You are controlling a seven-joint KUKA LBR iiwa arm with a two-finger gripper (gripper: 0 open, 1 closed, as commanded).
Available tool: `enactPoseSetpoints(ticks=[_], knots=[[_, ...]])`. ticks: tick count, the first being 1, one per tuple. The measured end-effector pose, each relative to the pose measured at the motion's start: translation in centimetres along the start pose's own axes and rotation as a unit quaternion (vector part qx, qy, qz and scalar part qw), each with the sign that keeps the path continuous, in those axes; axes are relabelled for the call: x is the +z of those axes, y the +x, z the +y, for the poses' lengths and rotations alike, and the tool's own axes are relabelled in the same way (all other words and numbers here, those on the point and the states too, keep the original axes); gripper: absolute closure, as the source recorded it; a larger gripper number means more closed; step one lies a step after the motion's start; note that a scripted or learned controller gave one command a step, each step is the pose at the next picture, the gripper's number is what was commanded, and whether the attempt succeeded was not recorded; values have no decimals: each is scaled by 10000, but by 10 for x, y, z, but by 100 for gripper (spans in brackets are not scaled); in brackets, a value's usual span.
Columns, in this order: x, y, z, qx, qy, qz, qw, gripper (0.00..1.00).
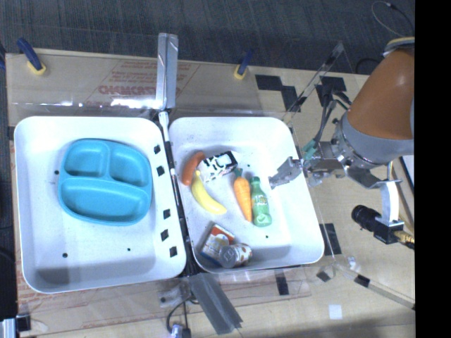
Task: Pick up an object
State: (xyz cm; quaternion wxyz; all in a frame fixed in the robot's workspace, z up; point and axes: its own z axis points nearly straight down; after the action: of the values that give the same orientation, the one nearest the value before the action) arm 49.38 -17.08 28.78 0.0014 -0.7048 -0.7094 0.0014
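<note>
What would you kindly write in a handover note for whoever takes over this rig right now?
Gripper: over the right bin's right side, holding nothing that the view shows.
Right bin: banana, carrot, green bottle, sausage-like orange piece, black-and-white item, crumpled packet.
Left bin: blue divided plate.
Done: nothing picked up yet.
Left: grasp and lift one object; the green bottle lies nearest the gripper.
</note>
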Motion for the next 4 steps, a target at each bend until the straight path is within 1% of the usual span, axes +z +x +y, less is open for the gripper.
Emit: enactPoseSetpoints(ticks=[1, 2, 3, 4], knots=[[173, 36, 48, -152, -2, 1, 9999, 0], [197, 32, 69, -124, -9, -2, 9999, 0], [123, 68, 104, -86, -8, 5, 10000, 0], [197, 31, 72, -454, 0, 3, 9990, 0]])
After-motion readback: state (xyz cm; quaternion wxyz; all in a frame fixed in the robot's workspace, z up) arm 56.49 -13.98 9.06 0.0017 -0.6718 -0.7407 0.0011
